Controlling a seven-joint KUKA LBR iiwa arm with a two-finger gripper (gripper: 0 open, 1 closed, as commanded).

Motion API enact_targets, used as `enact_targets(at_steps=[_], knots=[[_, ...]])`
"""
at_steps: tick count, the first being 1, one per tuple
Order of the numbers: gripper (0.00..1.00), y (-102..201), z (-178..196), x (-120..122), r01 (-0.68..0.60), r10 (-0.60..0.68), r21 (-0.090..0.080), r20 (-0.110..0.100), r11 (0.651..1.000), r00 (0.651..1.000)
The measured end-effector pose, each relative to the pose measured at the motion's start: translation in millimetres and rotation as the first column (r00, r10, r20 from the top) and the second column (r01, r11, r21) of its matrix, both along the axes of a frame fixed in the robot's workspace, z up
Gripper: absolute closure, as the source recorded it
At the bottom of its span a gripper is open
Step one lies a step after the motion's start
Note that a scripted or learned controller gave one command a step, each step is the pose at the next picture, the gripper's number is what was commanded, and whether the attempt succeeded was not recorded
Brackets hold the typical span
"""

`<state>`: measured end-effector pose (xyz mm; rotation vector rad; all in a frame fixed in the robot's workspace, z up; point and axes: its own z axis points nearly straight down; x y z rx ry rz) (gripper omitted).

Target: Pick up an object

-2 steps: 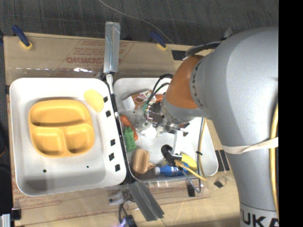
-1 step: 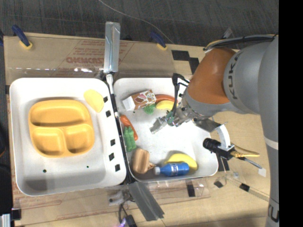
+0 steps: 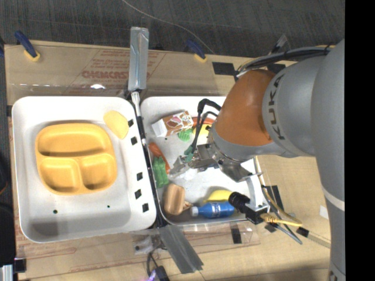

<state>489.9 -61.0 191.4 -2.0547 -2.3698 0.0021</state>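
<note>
I have the gripper [image 3: 183, 164] low in the right bin [image 3: 153, 109], green packet [image 3: 160, 171] just left, grip state unreadable.

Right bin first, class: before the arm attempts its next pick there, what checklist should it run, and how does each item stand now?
1. Gripper is over the right bin: ok.
2. Nothing held between the fingers: cannot tell.
3. Pickable things within the bin, such as the blue bottle and brown cup: ok.
4. Free room around targets: not ok, the items lie crowded together.
5. Yellow tray sits apart in the left bin: ok.
</note>
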Motion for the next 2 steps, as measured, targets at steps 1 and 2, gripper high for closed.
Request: enact_targets(at_steps=[1, 2], knots=[[1.0, 16, 144, 8, 0.044, -0.044, -0.002, 0.013, 0.999, 0.999], [1.0, 38, 47, -14, -0.019, 0.019, -0.002, -0.005, 1.0, 1.0]])
